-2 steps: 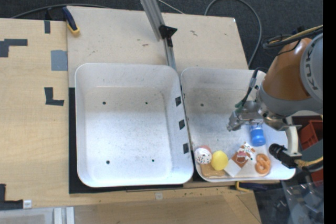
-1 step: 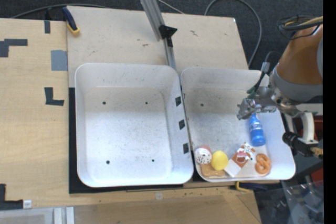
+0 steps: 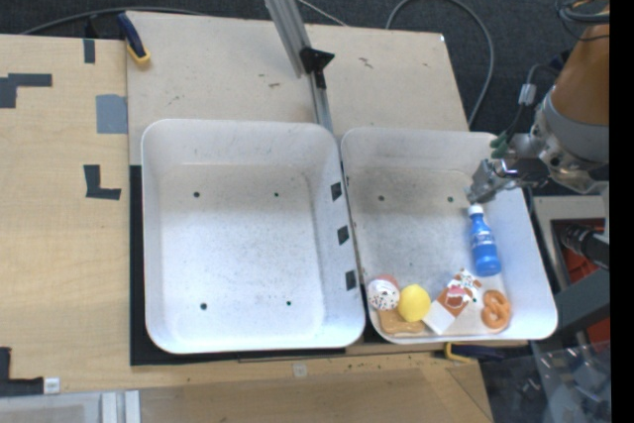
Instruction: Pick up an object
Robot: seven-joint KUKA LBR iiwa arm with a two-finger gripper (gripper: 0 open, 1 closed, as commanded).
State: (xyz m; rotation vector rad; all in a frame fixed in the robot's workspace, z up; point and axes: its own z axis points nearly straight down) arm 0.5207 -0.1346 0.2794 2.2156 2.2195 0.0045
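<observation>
Nothing is lifted yet. The gripper (image 3: pixel 485 181) hangs low over the right bin (image 3: pixel 416 163), just above the white cap of a blue bottle (image 3: pixel 483 245), and I judge the pick to be at its approach stage: the grasp and the lift both remain to be done. I cannot tell how the gripper is set; it is a small dark metal knot from here.

Taking the blue bottle as the landmark: it lies flat on the bin floor with its cap pointing up toward the gripper, a smooth, glossy plastic cylinder with a narrow neck. Below and to its left, crowded along the bin's near edge, sit a yellow ball (image 3: pixel 414 301), round and matte, a speckled white ball (image 3: pixel 383 293) further left, a small red-and-white toy (image 3: pixel 458 292), and an orange ring-shaped piece (image 3: pixel 494 309) directly below the bottle. Far to the bottle's left the left bin (image 3: pixel 238 233) shows a scuffed, grey-dusted white floor with rounded corners. Both bins rest on a pale wooden counter (image 3: pixel 59 213).
</observation>
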